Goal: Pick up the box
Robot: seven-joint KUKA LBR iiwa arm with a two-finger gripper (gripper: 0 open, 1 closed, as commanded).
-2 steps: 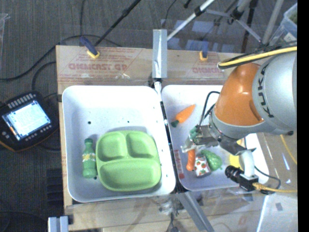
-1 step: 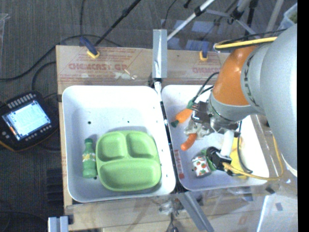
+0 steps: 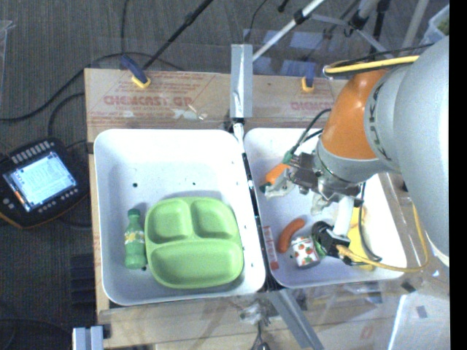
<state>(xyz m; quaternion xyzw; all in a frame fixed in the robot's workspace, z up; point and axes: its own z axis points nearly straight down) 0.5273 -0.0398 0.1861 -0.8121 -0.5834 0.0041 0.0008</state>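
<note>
- Arm (image 3: 365, 122) comes in from 3 o'clock and sits over the R bin (image 3: 271, 146), orange band up top.
- Gripper (image 3: 288, 183) is low over the R bin's 9 o'clock side, near the wall shared w/ the L bin (image 3: 160, 159).
- Gripper state: can't tell, tip too cluttered to read.
- Box (image 3: 305, 252) is small, white w/ red + green print, and lies on the R bin floor at approx 6 o'clock, close to the front wall.
- Box is at 5 o'clock from the gripper, apart from it and not held.
- Red-orange oblong (image 3: 292, 232) is just beside the box at its 11 o'clock, tilted.
- Orange item (image 3: 276, 172) is at the gripper's 11 o'clock, very close; contact unclear.
- Yellow item (image 3: 357, 228) is at 3 o'clock of the box, partly hidden by the arm, so ID is unclear.
- L bin: green 3-section tray (image 3: 193, 243) fills the 6 o'clock half.
- Green bottle (image 3: 133, 239) lies against the tray's 9 o'clock edge, along the L bin's left wall.
- Pendant (image 3: 40, 181) w/ lit screen is on the floor, 9 o'clock of the L bin.
</note>
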